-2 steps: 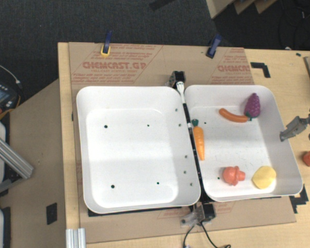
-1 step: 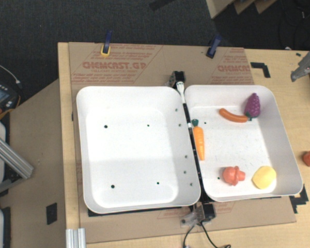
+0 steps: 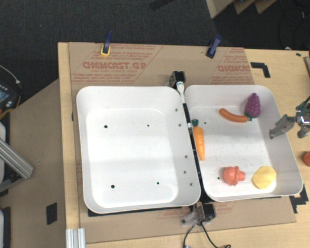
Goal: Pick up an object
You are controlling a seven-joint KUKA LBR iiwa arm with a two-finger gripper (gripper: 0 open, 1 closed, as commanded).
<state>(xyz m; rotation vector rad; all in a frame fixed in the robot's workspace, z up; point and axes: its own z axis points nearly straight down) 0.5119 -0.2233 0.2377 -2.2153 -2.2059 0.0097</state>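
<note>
In the camera view, two shallow white bins are seen side by side on a brown cardboard-covered surface (image 3: 144, 61). The left bin (image 3: 93, 138) is marked with small dark dots on its floor. The right bin (image 3: 279, 154) carries five toy items.

A carrot (image 3: 198, 142), orange with a small green top, is laid lengthwise against the bin's left wall, at nine o'clock from the bin's centre. An orange-red sausage (image 3: 233, 116), slim and slightly curved, is found toward twelve o'clock. Just beside its right end, at about one o'clock, a purple bunch of grapes (image 3: 252, 105) is set, knobbly in texture. At six o'clock a pinkish-red lumpy object (image 3: 232, 175) is seen; its kind cannot be told. Near it, at five o'clock, a pale yellow rounded object (image 3: 264, 177) is placed close to the bin's lower rim.

The pincer (image 3: 292, 126) is seen at three o'clock, over the right rim of the right bin, its grey fingers spread apart with nothing clamped between them. It is well apart from every item in the bin.

A blue clip (image 3: 213, 46) and a yellow-and-blue clip (image 3: 106, 45) are fixed on the far edge of the surface. A small red-orange object (image 3: 309, 159) is lying on the surface outside the right bin.
</note>
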